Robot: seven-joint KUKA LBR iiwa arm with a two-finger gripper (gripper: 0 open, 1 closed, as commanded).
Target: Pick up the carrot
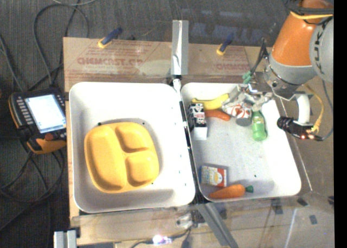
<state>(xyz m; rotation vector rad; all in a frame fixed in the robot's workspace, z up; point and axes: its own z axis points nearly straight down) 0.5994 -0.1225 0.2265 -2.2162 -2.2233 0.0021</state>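
The carrot (227, 191), orange with a small green stem end, lies along the front wall of the right bin (282, 171). My gripper (250, 96) hangs over the far part of that bin, well behind the carrot, just above a cluster of items. Nothing shows in its grasp.
Under the gripper lie a banana (212, 101), a short orange-red piece (219, 115), a red and white can (239, 110) and a green bottle (258, 125). A black and white box (198, 116) stands by the divider. A small carton (213, 176) sits beside the carrot. A yellow compartment tray (122, 156) lies in the left bin.
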